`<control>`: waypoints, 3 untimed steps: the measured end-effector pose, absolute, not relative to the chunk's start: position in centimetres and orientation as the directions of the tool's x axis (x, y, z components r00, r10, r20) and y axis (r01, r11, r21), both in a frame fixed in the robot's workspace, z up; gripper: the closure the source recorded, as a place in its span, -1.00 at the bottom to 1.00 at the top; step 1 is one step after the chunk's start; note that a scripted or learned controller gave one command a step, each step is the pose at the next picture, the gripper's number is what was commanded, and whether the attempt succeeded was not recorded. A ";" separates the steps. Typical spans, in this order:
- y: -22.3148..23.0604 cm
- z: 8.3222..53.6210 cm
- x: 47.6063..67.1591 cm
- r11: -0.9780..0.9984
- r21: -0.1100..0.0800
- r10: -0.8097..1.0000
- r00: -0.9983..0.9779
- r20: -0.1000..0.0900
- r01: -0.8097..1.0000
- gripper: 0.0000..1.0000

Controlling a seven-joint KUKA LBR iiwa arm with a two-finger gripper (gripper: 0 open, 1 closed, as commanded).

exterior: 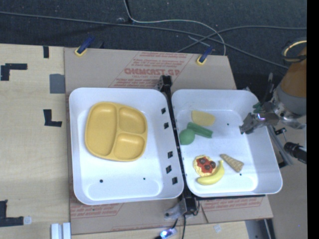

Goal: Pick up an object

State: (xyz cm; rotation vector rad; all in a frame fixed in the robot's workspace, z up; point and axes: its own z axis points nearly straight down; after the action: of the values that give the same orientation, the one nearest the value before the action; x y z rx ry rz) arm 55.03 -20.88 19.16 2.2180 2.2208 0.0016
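The right bin [259, 183] holds several toy foods. A pale yellow wedge [203, 117] lies near its back, with a green piece [193, 132] just in front of it to the left. A small pizza [204, 164], a yellow banana [212, 176] and a waffle cone [232, 162] lie toward the front. My gripper [247, 126] hangs at the right side of this bin, above its floor and apart from every food item. Nothing shows between its fingers.
The left bin [79, 158] carries a yellow divided plate [116, 131]. A black divider [172, 133] runs between the bins. Cardboard lies under both, with clips at the back and cables across the dark floor behind.
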 end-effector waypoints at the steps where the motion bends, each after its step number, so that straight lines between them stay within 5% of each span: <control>1: -20.8 25.5 55.4 0.002 0.005 1.000 -0.002 -0.002 1.000 1.00; 3: -12.1 24.4 57.7 0.005 -0.001 1.000 -0.005 0.000 1.000 1.00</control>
State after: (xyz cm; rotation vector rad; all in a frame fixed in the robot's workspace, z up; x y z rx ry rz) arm 57.68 -12.10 24.43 2.2166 2.2271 -0.0008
